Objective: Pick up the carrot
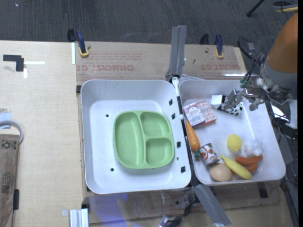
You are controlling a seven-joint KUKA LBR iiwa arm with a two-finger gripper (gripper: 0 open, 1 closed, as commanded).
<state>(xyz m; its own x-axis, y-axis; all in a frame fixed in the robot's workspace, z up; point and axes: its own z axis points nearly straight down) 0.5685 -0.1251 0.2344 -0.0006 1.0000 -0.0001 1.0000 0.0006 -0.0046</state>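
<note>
Pincer point(235, 100) sits over the far side of the right bin point(272, 135). We can't tell whether it is open or closed, and we see nothing gripped. A black-and-white patterned item point(233, 109) lies right under it; contact unclear.

Just left of the pincer and slightly nearer the camera we see a red-and-white packet point(199, 113). The carrot point(191, 135) is left of and below the pincer, well apart from it, lying along the bin's left wall. Its long axis runs roughly far-to-near, narrow end pointing away from the camera, thicker end toward us.

Directly below the pincer: yellow lemon point(234, 142), then a banana point(236, 167) and a brown egg-shaped item point(220, 172). A small can point(209, 154) sits beside the carrot's near end.

Far left of the pincer, the left bin point(94, 126) holds a green divided tray point(143, 139).
</note>
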